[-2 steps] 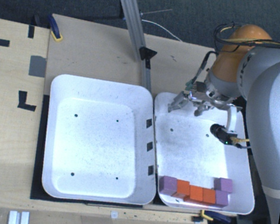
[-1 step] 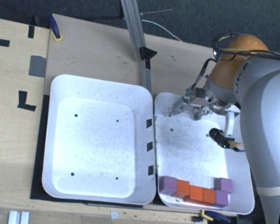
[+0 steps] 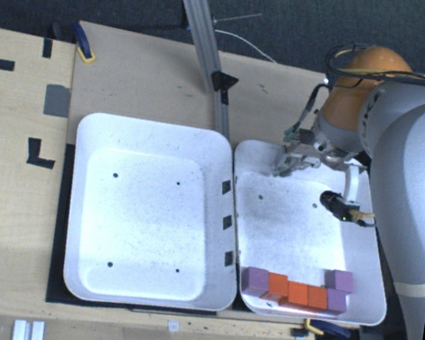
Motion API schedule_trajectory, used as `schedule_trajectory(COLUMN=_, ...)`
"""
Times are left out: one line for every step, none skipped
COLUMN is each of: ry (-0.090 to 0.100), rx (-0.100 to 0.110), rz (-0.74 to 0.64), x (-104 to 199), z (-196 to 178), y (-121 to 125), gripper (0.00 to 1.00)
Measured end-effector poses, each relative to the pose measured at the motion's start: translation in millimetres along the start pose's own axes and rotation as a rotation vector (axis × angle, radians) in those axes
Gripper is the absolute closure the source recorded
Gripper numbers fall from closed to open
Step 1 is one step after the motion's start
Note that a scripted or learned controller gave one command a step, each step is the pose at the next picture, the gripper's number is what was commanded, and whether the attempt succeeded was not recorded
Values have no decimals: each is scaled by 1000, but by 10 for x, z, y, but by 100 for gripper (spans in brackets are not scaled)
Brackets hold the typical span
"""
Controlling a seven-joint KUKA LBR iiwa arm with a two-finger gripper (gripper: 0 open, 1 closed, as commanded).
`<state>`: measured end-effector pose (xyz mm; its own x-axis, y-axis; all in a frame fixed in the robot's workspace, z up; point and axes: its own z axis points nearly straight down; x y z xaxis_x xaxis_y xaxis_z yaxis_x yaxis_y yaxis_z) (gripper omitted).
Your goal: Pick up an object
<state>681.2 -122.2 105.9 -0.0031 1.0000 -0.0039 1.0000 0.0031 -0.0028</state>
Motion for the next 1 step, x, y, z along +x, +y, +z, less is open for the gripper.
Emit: schedule_trajectory(ry=-1, rx=1, rz=-1, x=2, z=7, y=-2, gripper=0)
